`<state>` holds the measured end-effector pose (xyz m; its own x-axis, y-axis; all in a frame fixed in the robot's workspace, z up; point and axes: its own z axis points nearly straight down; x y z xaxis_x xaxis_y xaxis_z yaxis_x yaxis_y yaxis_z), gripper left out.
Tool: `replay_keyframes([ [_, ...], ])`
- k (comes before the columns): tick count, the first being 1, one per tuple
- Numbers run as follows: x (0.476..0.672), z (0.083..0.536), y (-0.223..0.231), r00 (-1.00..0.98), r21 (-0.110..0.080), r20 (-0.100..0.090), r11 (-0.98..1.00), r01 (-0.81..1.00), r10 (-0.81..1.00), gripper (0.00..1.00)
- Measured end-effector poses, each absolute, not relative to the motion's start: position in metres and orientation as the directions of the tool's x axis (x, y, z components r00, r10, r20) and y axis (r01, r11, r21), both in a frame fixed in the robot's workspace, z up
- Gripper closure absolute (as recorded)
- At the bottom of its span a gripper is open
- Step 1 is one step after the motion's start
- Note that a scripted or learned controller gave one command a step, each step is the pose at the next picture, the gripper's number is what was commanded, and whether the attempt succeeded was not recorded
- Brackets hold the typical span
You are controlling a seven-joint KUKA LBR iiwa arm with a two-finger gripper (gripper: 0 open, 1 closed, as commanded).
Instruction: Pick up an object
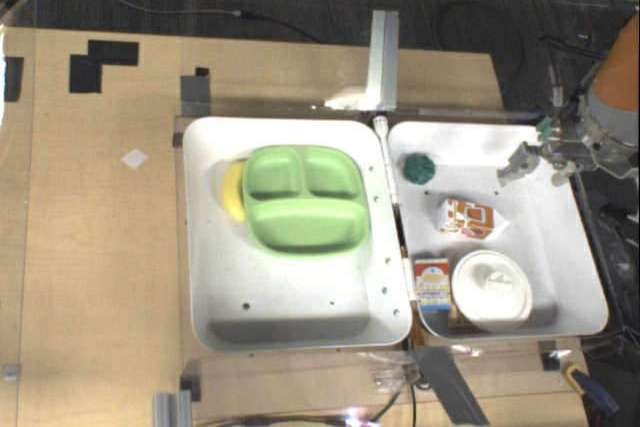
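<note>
Two white bins [200, 245] sit on the wooden table [90, 245]; the hand [535, 163], fingers' spread unclear, hovers above the right bin beside a snack packet [468, 216] lying left-right.

- Left bin [205, 245]: green divided tray [304, 198] takes the upper middle, yellow item [232, 192] tucked under its left edge; bare floor in front.
- Right bin [590, 275]: teal ball [418, 168], packet [469, 217], small box [431, 282], white bowl [491, 288] crowd left and front; right strip bare.
</note>
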<state>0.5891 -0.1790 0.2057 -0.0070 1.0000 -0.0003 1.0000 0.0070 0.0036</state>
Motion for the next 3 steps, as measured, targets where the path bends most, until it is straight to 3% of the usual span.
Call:
replay_keyframes([
  [1, 0.599, 0.127, -0.129, 0.019, 0.007, 0.0, -0.019, 1.0, 1.0, 0.0],
  [2, 0.577, 0.09, -0.109, -0.068, 0.016, -0.004, 0.068, 0.998, 0.998, 0.0],
  [3, 0.547, 0.091, -0.102, -0.019, 0.02, -0.003, 0.019, 1.0, 1.0, 0.0],
])
